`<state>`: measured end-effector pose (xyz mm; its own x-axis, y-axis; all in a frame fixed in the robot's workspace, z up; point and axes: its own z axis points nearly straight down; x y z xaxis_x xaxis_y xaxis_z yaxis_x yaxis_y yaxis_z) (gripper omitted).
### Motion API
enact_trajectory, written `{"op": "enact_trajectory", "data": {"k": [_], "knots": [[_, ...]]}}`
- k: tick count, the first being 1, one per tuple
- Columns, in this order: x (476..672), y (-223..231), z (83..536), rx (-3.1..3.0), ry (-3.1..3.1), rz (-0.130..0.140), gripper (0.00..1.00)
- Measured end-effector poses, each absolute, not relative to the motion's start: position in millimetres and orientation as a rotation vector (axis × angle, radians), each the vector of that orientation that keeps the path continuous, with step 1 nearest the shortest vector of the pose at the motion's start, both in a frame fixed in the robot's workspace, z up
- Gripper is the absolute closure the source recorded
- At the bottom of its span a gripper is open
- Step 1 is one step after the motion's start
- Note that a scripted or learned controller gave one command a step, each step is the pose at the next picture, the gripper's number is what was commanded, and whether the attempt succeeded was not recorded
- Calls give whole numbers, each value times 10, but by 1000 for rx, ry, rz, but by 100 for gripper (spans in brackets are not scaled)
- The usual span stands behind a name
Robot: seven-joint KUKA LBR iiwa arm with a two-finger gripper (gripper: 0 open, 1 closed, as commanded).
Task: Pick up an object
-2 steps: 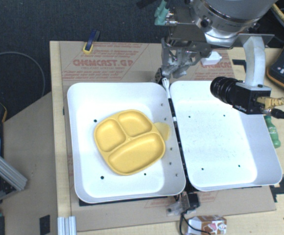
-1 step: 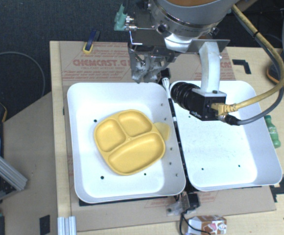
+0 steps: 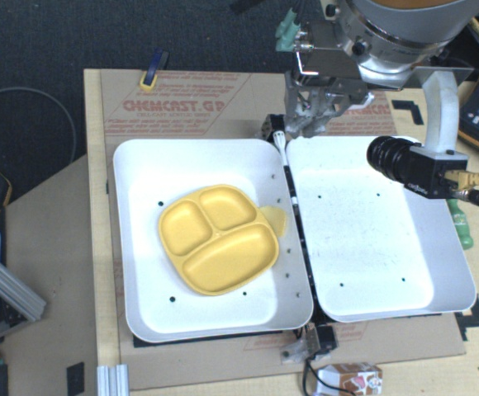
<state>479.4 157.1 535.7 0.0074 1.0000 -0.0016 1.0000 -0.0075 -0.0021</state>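
A yellow divided plate (image 3: 219,239) with three compartments lies flat in the middle of the left bin (image 3: 137,300). A small pale yellow piece (image 3: 276,219) peeks out at the plate's right edge. My gripper (image 3: 310,120) hangs at the back of the bench, over the far end of the divider between the two bins, well beyond the plate and apart from it. Nothing shows between its tips.
The right bin (image 3: 372,287) has a speckled white floor. A black cylindrical device (image 3: 406,165) on a white bracket overhangs its far right corner. A green object (image 3: 462,225) lies along its right rim. A blue and yellow tool (image 3: 151,71) rests on the cardboard at the back left.
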Motion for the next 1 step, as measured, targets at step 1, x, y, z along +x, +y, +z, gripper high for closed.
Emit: {"op": "enact_trajectory", "data": {"k": [1], "knots": [[4781,2219,5236,-2211,-2227,6,100]]}}
